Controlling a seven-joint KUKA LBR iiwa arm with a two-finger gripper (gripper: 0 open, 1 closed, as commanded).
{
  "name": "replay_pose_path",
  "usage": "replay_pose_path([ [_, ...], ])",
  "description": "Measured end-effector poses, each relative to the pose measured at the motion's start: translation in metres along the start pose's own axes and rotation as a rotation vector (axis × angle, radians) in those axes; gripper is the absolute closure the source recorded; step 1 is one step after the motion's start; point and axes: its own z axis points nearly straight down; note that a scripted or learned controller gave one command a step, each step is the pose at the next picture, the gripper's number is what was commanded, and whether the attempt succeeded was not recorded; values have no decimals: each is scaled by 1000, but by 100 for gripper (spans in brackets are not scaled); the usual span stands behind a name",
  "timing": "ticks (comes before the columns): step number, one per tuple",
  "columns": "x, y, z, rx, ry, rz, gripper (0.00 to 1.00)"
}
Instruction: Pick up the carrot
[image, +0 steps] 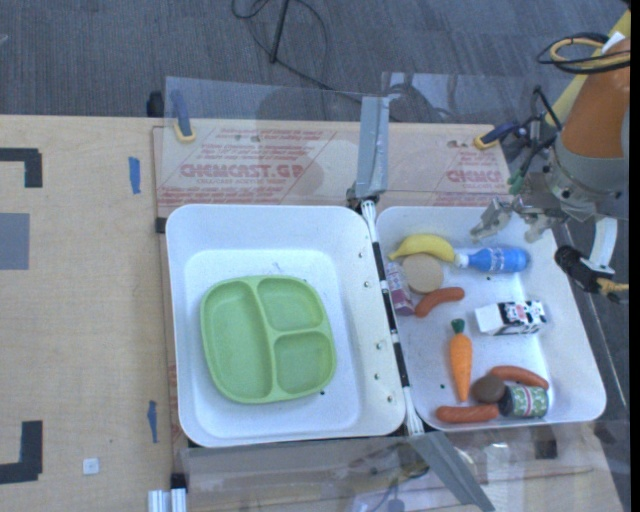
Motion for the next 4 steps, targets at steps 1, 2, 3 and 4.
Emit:
replay_pose_path([
  [1, 26, -96, 98, -1, 0, 42, 0],
  [2, 23, -105, 99, -8, 0, -136, 0],
  [3, 68, -165, 99, -7, 0, -26, 0],
  [4, 66, -166, 90, -7, -2, -22, 100],
])
